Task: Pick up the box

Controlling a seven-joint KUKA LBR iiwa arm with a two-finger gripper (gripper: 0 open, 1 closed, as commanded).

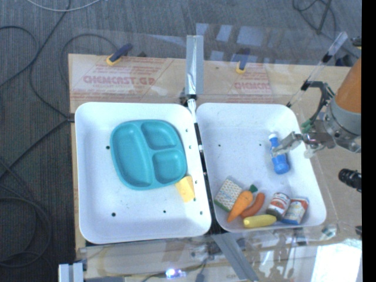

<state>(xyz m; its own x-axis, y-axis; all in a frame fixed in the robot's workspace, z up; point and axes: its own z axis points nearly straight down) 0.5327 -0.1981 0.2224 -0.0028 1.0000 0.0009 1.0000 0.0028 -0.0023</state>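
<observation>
Bench (pixel 88 75) carries two white bins: left bin (pixel 94 216) has a teal divided tray (pixel 147 153) w/ a yellow block (pixel 186 188) just beside its lower-right corner. Right bin (pixel 235 128) holds the box (pixel 228 193) near its front edge, touching a carrot (pixel 241 205); banana (pixel 259 220) and two cans (pixel 278 204) sit toward the front-right corner. Jaws (pixel 286 144) at the bin's right edge are pinching a blue bottle (pixel 279 157), well apart from the box.

A pale wooden worktop (pixel 117 81) printed with faint red lettering carries two shallow white bins, the left bin (pixel 94 216) touching the right bin (pixel 247 122) along its inner edge; two yellow-and-blue clamps (pixel 118 54) sit at the far edge.
</observation>
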